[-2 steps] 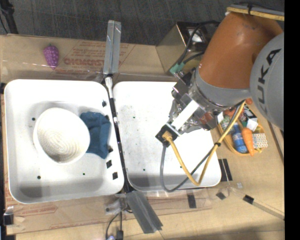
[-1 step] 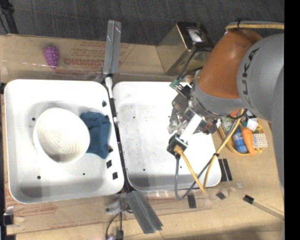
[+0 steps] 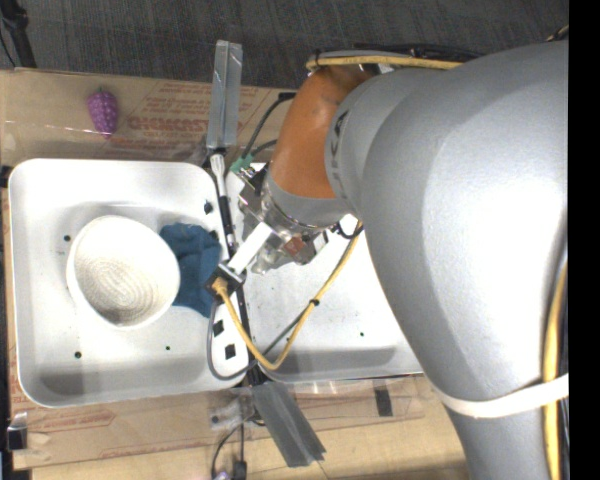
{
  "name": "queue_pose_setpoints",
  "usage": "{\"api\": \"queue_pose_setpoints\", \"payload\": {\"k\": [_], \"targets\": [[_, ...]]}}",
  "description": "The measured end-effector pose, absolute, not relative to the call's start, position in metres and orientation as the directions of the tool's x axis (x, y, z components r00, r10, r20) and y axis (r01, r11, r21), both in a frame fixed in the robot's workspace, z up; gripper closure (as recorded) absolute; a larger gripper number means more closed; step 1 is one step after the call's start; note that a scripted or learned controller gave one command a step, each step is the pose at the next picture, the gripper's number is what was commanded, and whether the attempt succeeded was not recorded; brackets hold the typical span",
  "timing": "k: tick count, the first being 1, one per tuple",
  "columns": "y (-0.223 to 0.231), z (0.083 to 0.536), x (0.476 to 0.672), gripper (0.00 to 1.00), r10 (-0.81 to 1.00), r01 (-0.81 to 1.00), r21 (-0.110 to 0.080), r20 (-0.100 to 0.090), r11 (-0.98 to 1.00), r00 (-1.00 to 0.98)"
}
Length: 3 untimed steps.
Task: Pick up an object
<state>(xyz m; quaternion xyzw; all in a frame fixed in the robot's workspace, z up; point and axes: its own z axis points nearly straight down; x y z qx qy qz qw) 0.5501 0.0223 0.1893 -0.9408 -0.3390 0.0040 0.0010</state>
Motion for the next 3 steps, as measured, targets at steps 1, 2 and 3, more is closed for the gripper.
{"api": "queue_pose_setpoints", "payload": {"k": [1, 2, 3], "targets": [[-0.066, 0.341, 0.549, 1.00, 0.549, 0.549, -0.002, -0.001, -0.836, 0.836], [-0.050, 0.400, 0.561, 1.00, 0.794, 0.794, 0.000, 0.000, -0.608, 0.608], [0.012, 0.420, 0.507, 1.00, 0.746, 0.746, -0.002, 0.000, -0.666, 0.666]]}}
